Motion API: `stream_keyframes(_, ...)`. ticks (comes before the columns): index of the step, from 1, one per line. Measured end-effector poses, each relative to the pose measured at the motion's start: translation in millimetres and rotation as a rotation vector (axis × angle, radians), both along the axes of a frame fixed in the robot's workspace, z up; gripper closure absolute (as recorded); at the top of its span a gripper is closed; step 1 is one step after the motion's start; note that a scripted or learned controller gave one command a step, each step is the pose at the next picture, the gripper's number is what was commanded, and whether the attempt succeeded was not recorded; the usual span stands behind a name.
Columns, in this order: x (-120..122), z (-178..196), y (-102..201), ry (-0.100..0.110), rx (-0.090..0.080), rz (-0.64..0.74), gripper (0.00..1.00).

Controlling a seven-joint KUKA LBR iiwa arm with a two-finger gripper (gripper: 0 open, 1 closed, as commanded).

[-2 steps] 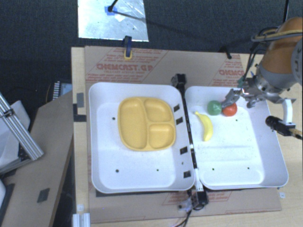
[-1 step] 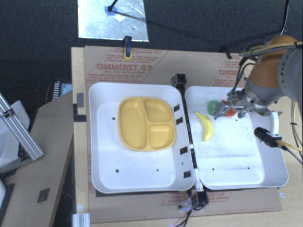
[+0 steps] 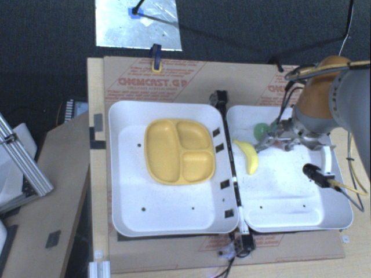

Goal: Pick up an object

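Two white bins on the surface: the banana (image 3: 248, 156) lies in the right bin (image 3: 290, 213), and the pincer (image 3: 272, 136) hovers beside a green object (image 3: 260, 130) (finger state: can't tell), apparently lining up a grab.

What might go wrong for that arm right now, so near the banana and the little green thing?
The gripper sits at the small green round object near the right white bin's back wall, so the object may roll off or the wall may block the grip. The yellow banana lies just beside it and could get knocked aside.
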State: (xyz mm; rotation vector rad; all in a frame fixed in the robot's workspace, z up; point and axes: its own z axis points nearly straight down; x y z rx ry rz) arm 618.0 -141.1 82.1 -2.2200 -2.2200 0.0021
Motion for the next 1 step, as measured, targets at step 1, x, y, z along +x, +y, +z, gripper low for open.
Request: stream_keyframes(1,2.0,13.6,-0.6,-0.006,-0.002,-0.001,1.0)
